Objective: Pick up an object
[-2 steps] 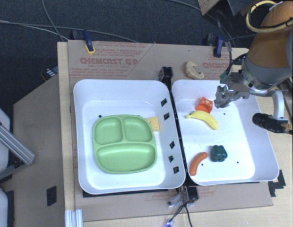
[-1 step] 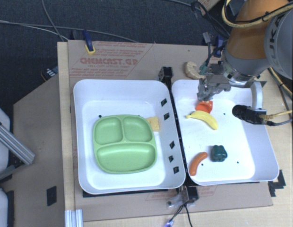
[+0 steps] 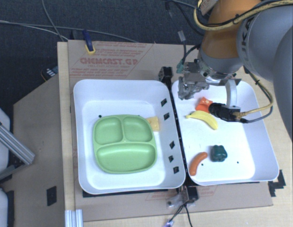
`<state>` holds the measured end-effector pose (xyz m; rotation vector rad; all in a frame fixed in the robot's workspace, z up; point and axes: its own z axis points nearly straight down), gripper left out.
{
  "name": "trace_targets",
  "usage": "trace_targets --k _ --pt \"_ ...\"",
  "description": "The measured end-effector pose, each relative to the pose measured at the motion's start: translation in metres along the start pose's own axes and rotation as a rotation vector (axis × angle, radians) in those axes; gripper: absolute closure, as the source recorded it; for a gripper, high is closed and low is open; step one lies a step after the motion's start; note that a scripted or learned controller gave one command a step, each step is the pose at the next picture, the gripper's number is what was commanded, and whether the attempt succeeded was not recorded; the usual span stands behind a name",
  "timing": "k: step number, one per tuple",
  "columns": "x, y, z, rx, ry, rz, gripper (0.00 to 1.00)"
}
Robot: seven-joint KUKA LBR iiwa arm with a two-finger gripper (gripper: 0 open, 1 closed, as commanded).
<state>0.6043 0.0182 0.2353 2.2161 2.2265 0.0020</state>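
We look down on two shallow white bins set side by side on a cardboard sheet point(image 3: 113, 56) printed with red lettering. The left bin point(image 3: 85, 126) fills the middle of the frame and carries a green divided plate point(image 3: 124, 143) with three compartments; just past the plate's upper right corner lies a small pale yellow block point(image 3: 153, 123), touching or nearly touching the plate's rim.

The right bin point(image 3: 250, 150) sits in the right half of the frame and holds the loose things. A yellow banana point(image 3: 203, 119) lies near the bin's upper middle, curved, with one tip pointing left. Just above it we see a small orange piece point(image 3: 203, 102), partly hidden by the arm's hardware. Lower down, a dark green lump point(image 3: 219, 153) (its shape is hard to read) rests well apart from the banana, and just to its left lies an orange-red sausage-shaped thing point(image 3: 198, 163), tilted, close to the bin's left wall.

The arm point(image 3: 260, 27) comes in from the upper right, its orange band above the wrist. The gripper point(image 3: 188, 90) hangs over the upper left corner of the right bin, near the divide between the bins. Nothing shows between its fingers, and we cannot tell how the jaws stand from this angle. A black fitting with a yellow cable point(image 3: 253, 112) trails rightward just beside the banana.
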Motion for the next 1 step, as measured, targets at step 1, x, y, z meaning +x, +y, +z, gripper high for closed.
trace_targets --k 1 --pt "0.0591 0.0243 0.001 -0.002 0.001 -0.002 1.0"
